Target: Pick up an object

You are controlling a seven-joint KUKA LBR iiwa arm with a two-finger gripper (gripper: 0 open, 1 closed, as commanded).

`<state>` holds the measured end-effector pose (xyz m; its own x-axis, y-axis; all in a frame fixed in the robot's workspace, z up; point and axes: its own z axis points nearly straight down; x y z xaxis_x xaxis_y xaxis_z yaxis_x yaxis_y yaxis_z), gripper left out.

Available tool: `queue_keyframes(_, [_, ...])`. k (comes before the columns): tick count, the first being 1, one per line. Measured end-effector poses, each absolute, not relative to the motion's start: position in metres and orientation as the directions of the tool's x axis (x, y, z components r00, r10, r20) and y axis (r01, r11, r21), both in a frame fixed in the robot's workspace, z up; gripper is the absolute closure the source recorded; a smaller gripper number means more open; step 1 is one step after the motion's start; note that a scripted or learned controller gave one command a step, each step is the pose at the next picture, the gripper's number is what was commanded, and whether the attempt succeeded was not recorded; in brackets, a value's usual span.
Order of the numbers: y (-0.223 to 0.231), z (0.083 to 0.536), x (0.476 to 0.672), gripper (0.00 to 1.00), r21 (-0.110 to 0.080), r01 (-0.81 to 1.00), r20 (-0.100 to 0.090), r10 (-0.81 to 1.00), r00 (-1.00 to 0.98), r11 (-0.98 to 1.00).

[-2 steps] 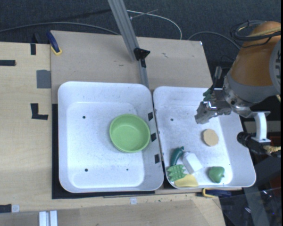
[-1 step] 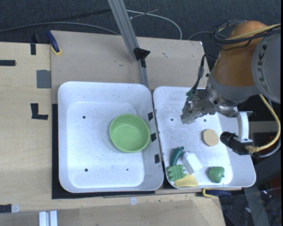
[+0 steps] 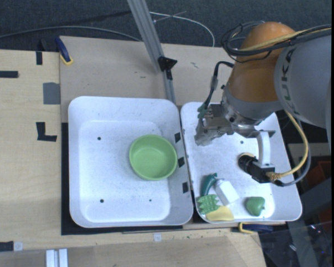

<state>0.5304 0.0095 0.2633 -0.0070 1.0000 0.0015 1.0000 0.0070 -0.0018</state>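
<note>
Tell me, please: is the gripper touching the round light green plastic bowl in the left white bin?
Apart. In the camera view the gripper hangs over the right white bin, and the bins' rims lie between it and the round light green plastic bowl.

The big grey arm point(image 3: 300, 77) is cut off by the right edge, so we cannot see where it starts. It covers the far part of the right bin point(image 3: 284, 204). We cannot see the jaws well enough to tell if they are open or shut. The little things at the near end of that bin lie in a heap point(image 3: 217, 202), touching each other, and we cannot tell what they are. The worktop point(image 3: 22, 160) runs off the left edge.
</note>
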Motion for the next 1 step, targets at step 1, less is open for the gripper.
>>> queue_keyframes(1, [0.0563, 0.2540, 0.5260, 1.00, -0.003, 1.000, 0.001, 1.000, -0.006, 0.006])
